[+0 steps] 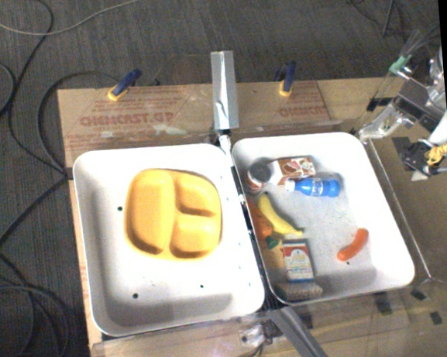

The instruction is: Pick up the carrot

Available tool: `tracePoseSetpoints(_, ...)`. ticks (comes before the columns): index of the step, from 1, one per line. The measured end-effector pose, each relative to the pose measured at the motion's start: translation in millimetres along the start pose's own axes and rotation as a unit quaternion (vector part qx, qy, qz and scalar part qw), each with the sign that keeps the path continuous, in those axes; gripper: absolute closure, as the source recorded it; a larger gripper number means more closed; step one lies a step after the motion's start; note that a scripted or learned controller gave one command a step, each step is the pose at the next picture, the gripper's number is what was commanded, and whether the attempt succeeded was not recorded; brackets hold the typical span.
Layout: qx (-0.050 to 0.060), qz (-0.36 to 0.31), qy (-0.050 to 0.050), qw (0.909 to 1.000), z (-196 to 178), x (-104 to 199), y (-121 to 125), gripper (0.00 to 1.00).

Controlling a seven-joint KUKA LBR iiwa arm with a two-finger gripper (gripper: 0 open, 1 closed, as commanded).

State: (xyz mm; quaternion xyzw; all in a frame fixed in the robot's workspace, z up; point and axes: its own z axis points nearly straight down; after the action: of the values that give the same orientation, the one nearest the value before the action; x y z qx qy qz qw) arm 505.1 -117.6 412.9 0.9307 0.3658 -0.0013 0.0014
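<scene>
Starting nearest the lens: bare grey metal bracket (300, 344) jutting out at the front edge of the bench, just below the seam between the two bins.

Spotted the carrot (262, 223) in the right bin (386, 264), hard against the left wall, roughly halfway along. Small, orange, tapered, smooth like moulded plastic, with a green stub at the near end. Partly tucked under a curved yellow banana (280, 217), touching it.

Just in front of both, a little red-and-white carton (297, 259), then a dark bristly-looking lump (299, 290) at the near rim, too blurry to name. Behind the banana, a round grey can-like thing (257, 174), a flat packet (295, 165) with red print, and a glossy blue bottle (319, 187) lying on its side, white cap pointing left. Well off to the right, a rounded orange-red sausage shape (352, 245) lying alone on the speckled white floor.

Over in the left bin (110, 300), a chunky yellow tray (174, 214) with three moulded compartments. Under everything, brown cardboard (125, 120) with red lettering, pinned by clamps (124, 84).

Gripper (414, 122) hanging outside the right bin, past its far right corner, well apart from the carrot. Can't tell whether the jaws are apart or together.
</scene>
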Motion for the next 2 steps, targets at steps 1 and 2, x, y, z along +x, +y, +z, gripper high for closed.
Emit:
tracePoseSetpoints(1,0.003,-0.279,0.001,0.9602,222,23,-55,0.00)
tracePoseSetpoints(2,0.000,-0.060,0.000,0.9982,48,33,-66,0.00)
